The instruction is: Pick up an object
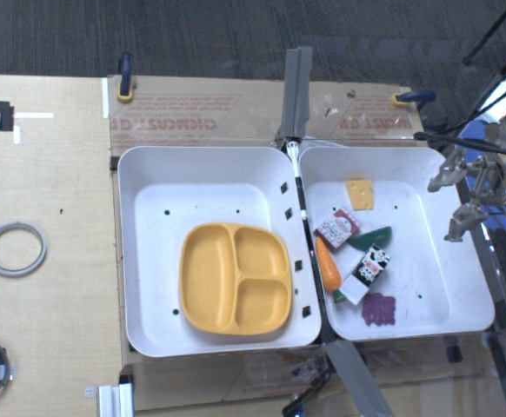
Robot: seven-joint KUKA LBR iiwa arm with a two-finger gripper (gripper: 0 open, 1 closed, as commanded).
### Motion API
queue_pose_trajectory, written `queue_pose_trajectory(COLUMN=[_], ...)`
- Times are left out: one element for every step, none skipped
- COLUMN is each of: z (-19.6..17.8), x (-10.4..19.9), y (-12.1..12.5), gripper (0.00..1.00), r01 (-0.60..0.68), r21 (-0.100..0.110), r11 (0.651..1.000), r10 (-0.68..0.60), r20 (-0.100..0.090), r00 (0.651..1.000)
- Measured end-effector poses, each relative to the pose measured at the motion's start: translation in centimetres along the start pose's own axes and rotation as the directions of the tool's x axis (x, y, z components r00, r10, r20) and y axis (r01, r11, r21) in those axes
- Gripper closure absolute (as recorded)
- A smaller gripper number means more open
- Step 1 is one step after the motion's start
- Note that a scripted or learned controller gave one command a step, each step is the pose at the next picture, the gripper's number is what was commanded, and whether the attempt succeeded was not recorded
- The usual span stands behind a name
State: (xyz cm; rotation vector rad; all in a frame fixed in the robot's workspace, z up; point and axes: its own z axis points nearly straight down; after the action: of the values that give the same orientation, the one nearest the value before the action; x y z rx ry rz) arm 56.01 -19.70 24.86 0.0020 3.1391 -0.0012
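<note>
My desk (53, 337) is pale wood under even, flat light. Beyond its far edge lies dark grey carpet (192, 16). A cardboard sheet (192, 120) is clamped along the back, and a roll of grey tape (14, 248) lies at the left.

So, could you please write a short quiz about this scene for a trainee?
1. True or false: the yellow plate lies in the left bin.
2. Which item touches the divider: A) carrot B) cheese C) grapes?
3. Fill in: the milk carton lies in the ____ bin.

Key: 1 true; 2 A; 3 right.
</note>
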Motion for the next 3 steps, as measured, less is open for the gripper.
queue_pose_trajectory(z=[1.1, 15.4, 15.6], x=[3.1, 2.5, -6.1], y=[0.0, 3.1, -2.3], gripper=[0.00, 0.00, 0.00], r01=[0.227, -0.047, -0.314], r21=[0.000, -0.001, 0.000], r11=[0.974, 0.999, 0.949], r10=[-0.227, 0.047, 0.314], r20=[0.000, -0.001, 0.002], r00=[0.974, 0.999, 0.949])
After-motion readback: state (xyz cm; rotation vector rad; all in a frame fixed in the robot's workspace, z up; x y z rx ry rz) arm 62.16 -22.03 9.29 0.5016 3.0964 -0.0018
